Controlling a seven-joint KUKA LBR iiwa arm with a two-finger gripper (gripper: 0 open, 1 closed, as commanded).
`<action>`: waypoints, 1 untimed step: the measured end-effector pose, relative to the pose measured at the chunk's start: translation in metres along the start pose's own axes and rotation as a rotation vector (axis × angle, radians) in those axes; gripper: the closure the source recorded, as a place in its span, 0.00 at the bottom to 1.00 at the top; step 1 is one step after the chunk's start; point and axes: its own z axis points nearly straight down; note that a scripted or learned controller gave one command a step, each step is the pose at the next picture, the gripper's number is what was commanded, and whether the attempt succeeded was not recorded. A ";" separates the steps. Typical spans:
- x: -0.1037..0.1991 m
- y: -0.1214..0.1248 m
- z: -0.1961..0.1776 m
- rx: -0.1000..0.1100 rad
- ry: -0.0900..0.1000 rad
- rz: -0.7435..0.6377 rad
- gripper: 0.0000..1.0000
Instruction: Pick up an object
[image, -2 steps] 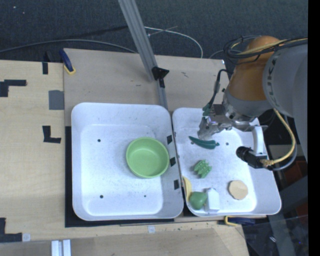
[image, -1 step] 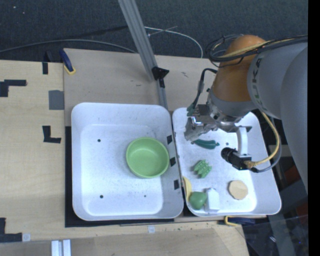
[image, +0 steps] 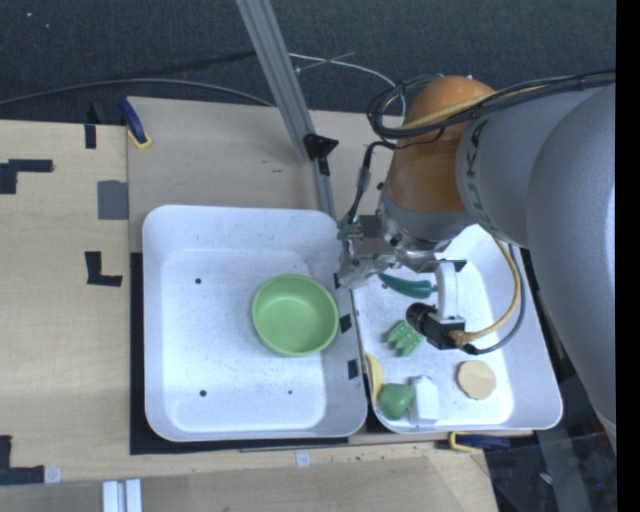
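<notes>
My gripper (image: 378, 266) hangs over the left part of the right bin (image: 520, 400), close to the wall between the two bins. Just to its right lies a teal object (image: 410, 286), partly under the wrist. Below the gripper is a small green ridged block (image: 405, 339). Further toward the front edge sit a green rounded piece (image: 396, 399), a white block (image: 425, 398) and a tan round disc (image: 477, 379). A thin yellow item (image: 372, 368) lies along the bin's left wall. What the gripper's tip touches is hidden by the wrist.
A green bowl (image: 294, 315) stands in the left bin (image: 185, 250), near its right wall. A grey metal pole (image: 290, 95) slants down from the top to the bins' back edge. The arm's big grey body (image: 570, 200) covers the right bin's back right.
</notes>
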 end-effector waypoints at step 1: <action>0.044 0.001 0.001 -0.001 0.000 0.000 1.00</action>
